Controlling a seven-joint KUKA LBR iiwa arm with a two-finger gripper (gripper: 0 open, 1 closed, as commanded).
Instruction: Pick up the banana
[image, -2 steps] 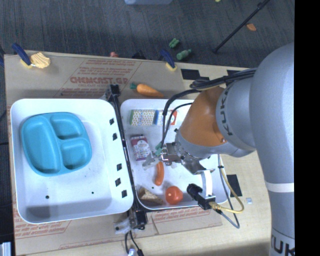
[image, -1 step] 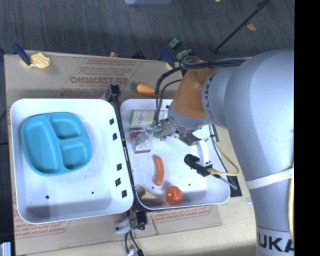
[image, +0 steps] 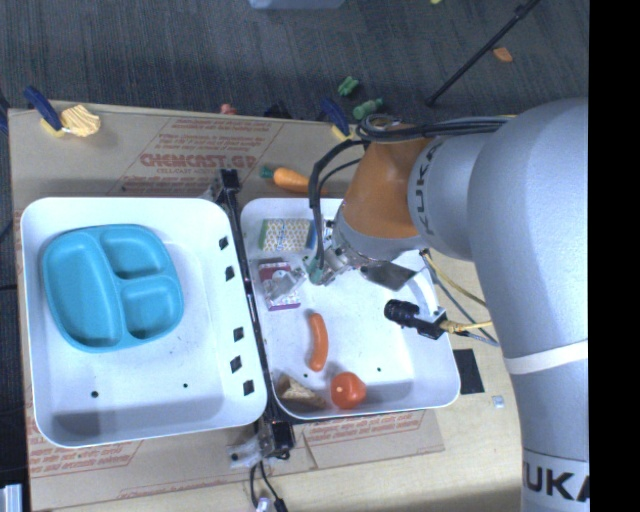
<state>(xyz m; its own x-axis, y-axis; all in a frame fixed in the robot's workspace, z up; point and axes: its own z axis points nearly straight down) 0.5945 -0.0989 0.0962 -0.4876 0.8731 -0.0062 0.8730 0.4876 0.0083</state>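
Reaching in from the right, the arm (image: 520, 200) is stretched over the right bin's (image: 440, 385) far half, and the gripper (image: 320, 268) is held low near its far left corner, just beside a crumpled packet (image: 280, 283). Whether the claw is spread or pressed together cannot be told. Where the banana lies cannot be told either. A sausage (image: 317, 340) and a tomato (image: 347, 389) are seen toward the near edge.
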